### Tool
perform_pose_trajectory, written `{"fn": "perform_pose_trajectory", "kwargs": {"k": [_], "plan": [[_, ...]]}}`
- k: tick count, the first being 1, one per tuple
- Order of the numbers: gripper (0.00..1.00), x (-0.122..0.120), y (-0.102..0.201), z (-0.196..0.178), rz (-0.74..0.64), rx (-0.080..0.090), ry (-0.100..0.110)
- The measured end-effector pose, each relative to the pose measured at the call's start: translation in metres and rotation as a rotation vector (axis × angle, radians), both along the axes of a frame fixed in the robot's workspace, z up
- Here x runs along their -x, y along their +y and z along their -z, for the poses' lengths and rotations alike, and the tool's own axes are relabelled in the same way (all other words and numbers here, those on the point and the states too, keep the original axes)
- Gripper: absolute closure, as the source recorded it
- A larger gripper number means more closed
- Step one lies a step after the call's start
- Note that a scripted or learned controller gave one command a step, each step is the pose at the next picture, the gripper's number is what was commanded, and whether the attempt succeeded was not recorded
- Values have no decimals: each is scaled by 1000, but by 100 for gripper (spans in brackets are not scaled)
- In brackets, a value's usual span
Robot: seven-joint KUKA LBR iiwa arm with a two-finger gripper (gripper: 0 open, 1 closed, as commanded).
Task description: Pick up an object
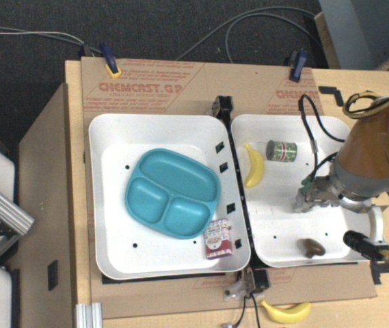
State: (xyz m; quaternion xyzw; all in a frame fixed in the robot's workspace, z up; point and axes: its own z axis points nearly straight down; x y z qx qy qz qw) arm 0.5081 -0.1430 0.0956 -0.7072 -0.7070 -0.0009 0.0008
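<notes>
Hovering low over the right bin (pixel 331 125), the gripper (pixel 308 200) holds nothing visible; finger state cannot be determined. Banana (pixel 253 167), can (pixel 281 151) and brown lump (pixel 312 248) remain unpicked.

Right white bin (pixel 331 119) lies under pincer (pixel 315 195); left white bin (pixel 102 203) beside it, toward view-left of pincer. Cardboard-covered surface (pixel 201 80) with red lettering beneath both. Blue clamp (pixel 297 65) on far edge, above pincer in view; yellow clamp (pixel 111 63) far up-left of it. Loose banana (pixel 288 311) at near edge, below pincer, outside bins. Grey cable (pixel 262 16) loops on dark floor beyond.
</notes>
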Motion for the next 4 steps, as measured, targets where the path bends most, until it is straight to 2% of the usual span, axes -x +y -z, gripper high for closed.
{"fn": "perform_pose_trajectory", "kwargs": {"k": [2,3,4], "plan": [[100,-13,-14,-114,-1,5,-7],[100,-14,-14,-126,-2,3,-3],[100,-27,31,-119,-6,0,1]]}}
